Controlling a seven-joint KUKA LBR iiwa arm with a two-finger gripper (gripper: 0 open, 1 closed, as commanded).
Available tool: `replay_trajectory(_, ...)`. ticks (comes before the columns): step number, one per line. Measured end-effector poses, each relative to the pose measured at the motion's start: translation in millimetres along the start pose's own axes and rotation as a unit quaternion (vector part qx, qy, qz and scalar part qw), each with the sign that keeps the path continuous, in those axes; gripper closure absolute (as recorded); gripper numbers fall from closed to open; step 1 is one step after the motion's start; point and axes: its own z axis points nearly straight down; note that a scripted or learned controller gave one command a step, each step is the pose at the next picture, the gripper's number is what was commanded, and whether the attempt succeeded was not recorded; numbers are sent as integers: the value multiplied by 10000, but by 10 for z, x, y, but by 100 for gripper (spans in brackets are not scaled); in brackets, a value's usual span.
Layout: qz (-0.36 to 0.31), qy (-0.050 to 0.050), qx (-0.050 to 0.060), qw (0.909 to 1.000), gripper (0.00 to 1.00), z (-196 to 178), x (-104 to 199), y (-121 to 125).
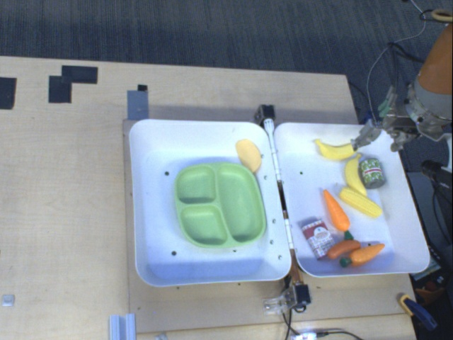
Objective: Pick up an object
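Hanging over the far rim of the right bin (417,241), the arm (433,83) reaches in from the side so that its gripper (381,139) can drop onto the pile. The jaws stand apart with nothing between them, so no object is picked up yet.

Well away from the jaws, across the divider, the left bin (152,190) holds a green divided plate (219,204), too broad and flat to suit a pinch, I'd judge. A pale yellow oval (248,154) rests just beyond the plate's far corner.

The likelier targets lie under and near the jaws. One banana (334,149) lies just beside them, towards the divider. A second banana (354,176) lies nearer the front. It touches a green can (371,172), which sits almost directly below the jaws. Further forward come a yellow corn cob (361,202), an orange carrot (336,210), a red packet (318,238) and two small carrots (357,251) huddled at the front wall. The can looks the handiest to me, though its neighbours crowd it.
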Motion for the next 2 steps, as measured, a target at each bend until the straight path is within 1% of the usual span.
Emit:
replay_trajectory(1, -25, 26, -75, 10000, 0, 983, 150, -26)
replay_trajectory(2, -35, 4, -71, 10000, 100, 889, 136, -30)
